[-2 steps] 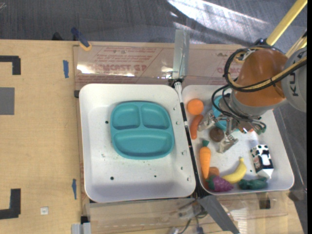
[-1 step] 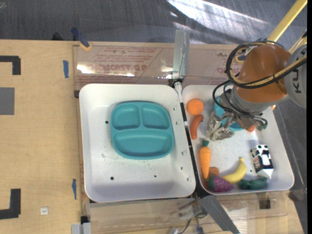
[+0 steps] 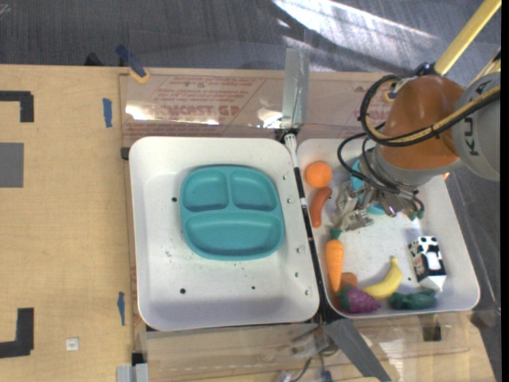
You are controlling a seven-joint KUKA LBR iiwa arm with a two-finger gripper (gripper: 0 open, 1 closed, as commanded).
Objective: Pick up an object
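Carrot (image 3: 335, 263) just below-left of gripper (image 3: 351, 213), long axis running up-down in right bin (image 3: 457, 237); finger state impossible to tell.

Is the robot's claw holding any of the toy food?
I can't tell. The gripper hangs low in the right bin, with the orange and carrot lying apart from it.

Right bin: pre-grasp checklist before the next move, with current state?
1. Gripper is over the right bin: ok.
2. Nothing between its fingers: cannot tell, wrist blocks the view.
3. Targets present: orange, carrot, banana, milk carton: ok.
4. Room around targets: banana, purple grapes and green item crowd the near wall: not ok.
5. Teal tray sits in the left bin, out of the way: ok.
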